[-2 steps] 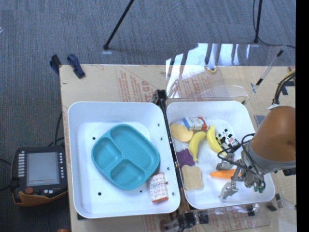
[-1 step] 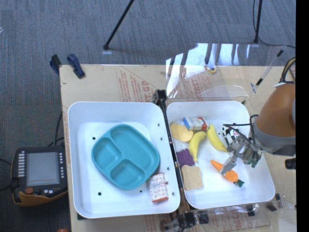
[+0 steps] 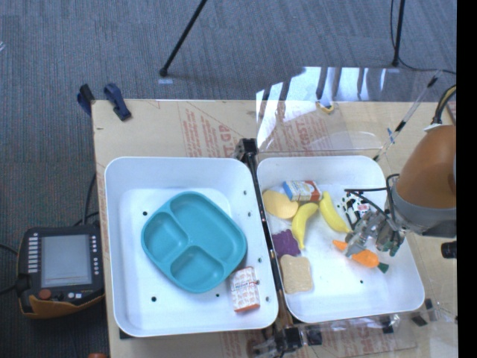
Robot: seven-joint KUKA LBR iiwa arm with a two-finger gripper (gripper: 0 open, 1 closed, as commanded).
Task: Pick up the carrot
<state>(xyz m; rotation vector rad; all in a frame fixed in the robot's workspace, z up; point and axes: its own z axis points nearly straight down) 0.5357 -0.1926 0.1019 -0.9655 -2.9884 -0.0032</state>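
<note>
The orange carrot [image 3: 364,258] with a green tip lies in the right bin [image 3: 358,304], towards its right side. My gripper [image 3: 375,237] hangs directly over it, coming in from the right, and covers part of the carrot's upper side. A small orange bit [image 3: 340,245] shows just left of the gripper; whether it belongs to the carrot is unclear. The gripper looks close to the carrot or touching it.
The right bin also holds two bananas [image 3: 304,222], a yellow round item [image 3: 280,204], a small carton [image 3: 302,191], a purple piece [image 3: 285,242], a bread slice [image 3: 297,274] and a black-and-white item [image 3: 356,203]. The left bin [image 3: 123,200] holds a teal divided plate [image 3: 194,241] and a small carton [image 3: 244,288].
</note>
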